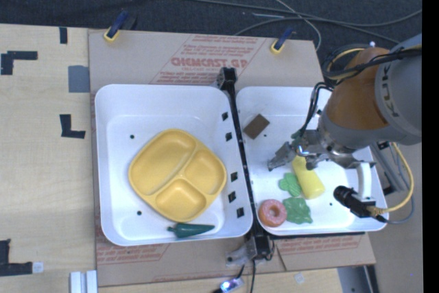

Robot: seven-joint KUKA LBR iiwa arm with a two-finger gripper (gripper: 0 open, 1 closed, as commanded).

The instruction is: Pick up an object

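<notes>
Nearest the lens, a dark green pepper (191, 230) is lying along the six o'clock edge of the left bin (110, 147), just below the yellow divided plate (178, 173) that is sitting tilted in the middle of that bin.

Over in the right bin (274, 103), a pink ring (272, 213) is resting at the seven o'clock corner, touching a green leafy piece (298, 210) beside it. A second green piece (290, 183) is lying just above those, right against a yellow cylinder (309, 180). A small brown block (256, 125) is sitting on its own toward eleven o'clock, well apart from the cluster.

Now the tool (296, 155): it is hanging over the middle of the right bin with its two fingers spread apart, one grey finger (279, 160) pointing toward nine o'clock, nothing gripped between them. The yellow cylinder's upper end is lying just under the tool; whether they are touching, I cannot tell.

The arm (370, 103) is reaching in from three o'clock, its orange band bulking above the wrist, bent down over the bin. Cardboard is covering the surface (206, 58) beneath both bins.
</notes>
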